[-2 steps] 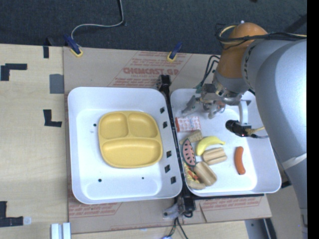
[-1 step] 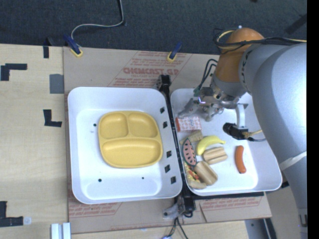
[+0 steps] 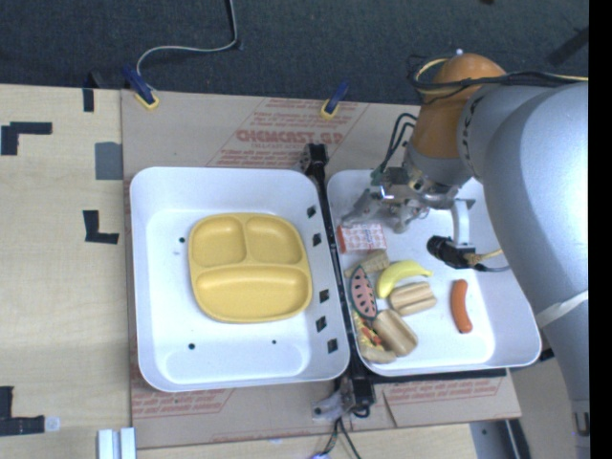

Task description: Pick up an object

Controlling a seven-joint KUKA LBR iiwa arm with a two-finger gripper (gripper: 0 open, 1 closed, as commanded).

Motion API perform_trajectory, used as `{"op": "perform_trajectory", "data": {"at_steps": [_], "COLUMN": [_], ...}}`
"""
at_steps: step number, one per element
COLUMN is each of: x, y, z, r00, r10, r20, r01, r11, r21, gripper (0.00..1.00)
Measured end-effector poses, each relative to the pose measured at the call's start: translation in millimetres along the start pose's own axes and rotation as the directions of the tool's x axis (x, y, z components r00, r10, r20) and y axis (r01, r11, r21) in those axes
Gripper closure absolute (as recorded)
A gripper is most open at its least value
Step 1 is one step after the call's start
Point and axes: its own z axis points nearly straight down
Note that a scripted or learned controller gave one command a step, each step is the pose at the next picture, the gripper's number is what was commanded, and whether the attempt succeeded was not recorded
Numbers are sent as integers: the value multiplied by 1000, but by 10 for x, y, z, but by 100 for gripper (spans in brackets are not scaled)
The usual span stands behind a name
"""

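Left bin (image 3: 158, 285): white, shallow, holding a yellow divided plate (image 3: 251, 267) with three compartments, lying flat near the bin's middle. Black clips run down the seam where the two bins meet. Right bin (image 3: 507, 338): a cluster of toy food in its left half. A small red-and-white packet (image 3: 361, 236) sits at the top of the cluster, a watermelon slice (image 3: 362, 293) just below it, a yellow banana (image 3: 402, 274) to its right, a bread roll (image 3: 412, 299) under the banana, a hot dog in a bun (image 3: 393, 332) lowest. A red sausage (image 3: 461, 306) lies apart, further right. The gripper (image 3: 402, 208) hangs over the bin's upper part, just right of and above the packet, nothing seen between its tips; whether clenched or released cannot be told. Grey arm (image 3: 535, 180) with orange band (image 3: 448, 113) fills the right side.
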Motion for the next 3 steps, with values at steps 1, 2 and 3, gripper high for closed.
{"op": "perform_trajectory", "data": {"at_steps": [1, 2, 3], "x": [26, -14, -19], "y": [-3, 3, -306], "z": [2, 2, -22], "r00": [1000, 1000, 1000], "r10": [2, -2, -6], "r20": [5, -4, 10], "r01": [-2, 2, 7], "r11": [1000, 1000, 999], "r21": [-2, 0, -53], "gripper": [0, 0, 0]}}
